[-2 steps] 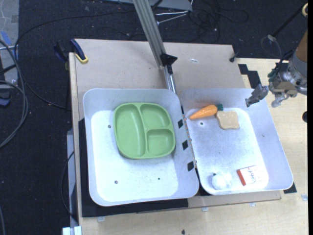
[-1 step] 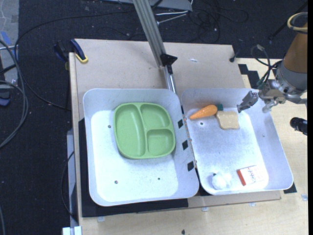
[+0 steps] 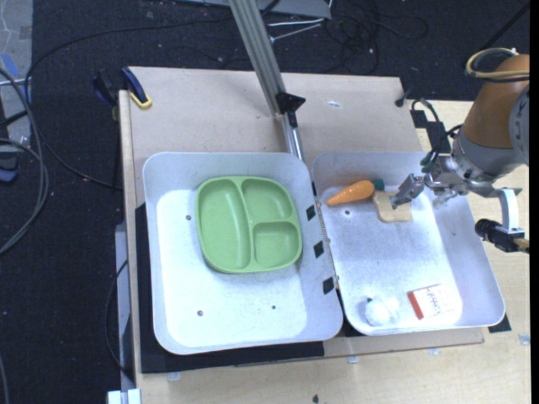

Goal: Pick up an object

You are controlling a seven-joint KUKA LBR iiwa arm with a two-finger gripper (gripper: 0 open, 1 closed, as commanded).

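Observation:
In the right bin (image 3: 379, 255) an orange carrot (image 3: 350, 193) lies near the back left wall. Just right of it sits a small tan block (image 3: 393, 211). A white ball (image 3: 381, 311) and a red and white box (image 3: 434, 301) rest near the front wall. My gripper (image 3: 408, 193) hangs low over the back of this bin, right at the tan block's upper right edge. Nothing can be seen held in it.
The left bin (image 3: 173, 251) holds a green divided plate (image 3: 249, 224). A slanted metal pole (image 3: 263, 53) crosses the bench behind the bins. The arm's wrist and cables (image 3: 472, 162) overhang the right bin's back right corner.

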